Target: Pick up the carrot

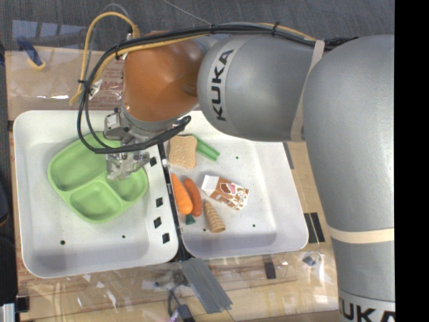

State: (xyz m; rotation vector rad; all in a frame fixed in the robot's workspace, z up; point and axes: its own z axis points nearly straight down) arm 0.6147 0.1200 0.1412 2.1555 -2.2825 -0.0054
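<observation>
The gripper (122, 166) hangs over the left bin (40, 247), above the upper right part of a green divided plate (87, 186) with 3 compartments, and nothing shows between its fingers; whether they are spread or pressed together cannot be told from this slanted angle, since the wrist covers most of them. The arm (268, 86) comes in from the right, its orange band (161, 79) sitting just above the wrist, with black and yellow cables (94, 66) looping around it. The carrot (181, 193) lies in the right bin (268, 233), close to that bin's left wall, pointing roughly along the wall, well apart from the gripper. A second orange piece (194, 196), much like it, lies just beside it on its right, touching or nearly so. Above them sits a slice of bread (182, 151), with a green piece (208, 151) just to its right. A small packet (226, 193) with a red and white print lies to the right of the 2 orange pieces, and a tan cone (214, 218) lies below it, near the front of the bin.
</observation>
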